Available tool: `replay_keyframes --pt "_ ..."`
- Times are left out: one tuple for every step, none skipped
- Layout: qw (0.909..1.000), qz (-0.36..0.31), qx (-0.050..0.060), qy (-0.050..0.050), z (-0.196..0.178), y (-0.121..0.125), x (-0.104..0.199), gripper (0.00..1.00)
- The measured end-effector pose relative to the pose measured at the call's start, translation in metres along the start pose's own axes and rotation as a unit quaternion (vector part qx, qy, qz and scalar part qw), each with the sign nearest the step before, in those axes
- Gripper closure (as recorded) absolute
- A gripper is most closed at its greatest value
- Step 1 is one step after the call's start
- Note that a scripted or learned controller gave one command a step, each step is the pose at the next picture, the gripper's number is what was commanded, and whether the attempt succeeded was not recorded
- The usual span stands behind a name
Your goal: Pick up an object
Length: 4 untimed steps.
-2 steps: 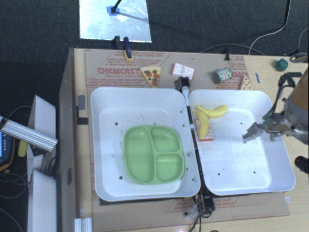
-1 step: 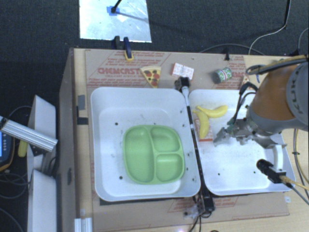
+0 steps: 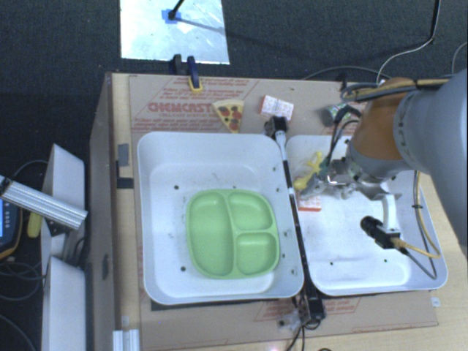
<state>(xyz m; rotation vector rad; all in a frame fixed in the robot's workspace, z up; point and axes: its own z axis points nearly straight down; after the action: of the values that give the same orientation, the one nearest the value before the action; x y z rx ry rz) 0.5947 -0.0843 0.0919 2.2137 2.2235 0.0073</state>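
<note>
A green divided plate [image 3: 232, 232] lies in the left bin [image 3: 161, 159]. In the right bin [image 3: 351, 269], a yellow object [image 3: 313, 165] rests near the upper left corner. Just below it is a small white piece with a red edge [image 3: 309, 200]. My gripper [image 3: 327, 180] is low over that corner, right beside the yellow object and the white piece. Whether it touches either one cannot be made out. The grey arm with its orange band [image 3: 380, 126] covers the bin's upper right part.
A toy pizza slice [image 3: 231, 114] and a white tag [image 3: 276, 107] lie on the cardboard behind the bins. A black divider clip [image 3: 279, 130] sits between the bins. Cables and a black fitting [image 3: 376, 229] hang over the right bin.
</note>
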Motion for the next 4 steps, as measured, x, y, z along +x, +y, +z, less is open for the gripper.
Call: replay_keyframes --pt "1.0 0.002 0.005 0.001 0.003 0.067 -0.017 0.0" --pt "1.0 0.0 0.007 0.001 -0.008 0.066 -0.018 1.0" --pt "1.0 0.0 0.005 0.0 -0.008 0.067 -0.017 0.0" --pt "0.9999 0.003 0.013 -0.002 0.007 0.07 -0.012 0.0"
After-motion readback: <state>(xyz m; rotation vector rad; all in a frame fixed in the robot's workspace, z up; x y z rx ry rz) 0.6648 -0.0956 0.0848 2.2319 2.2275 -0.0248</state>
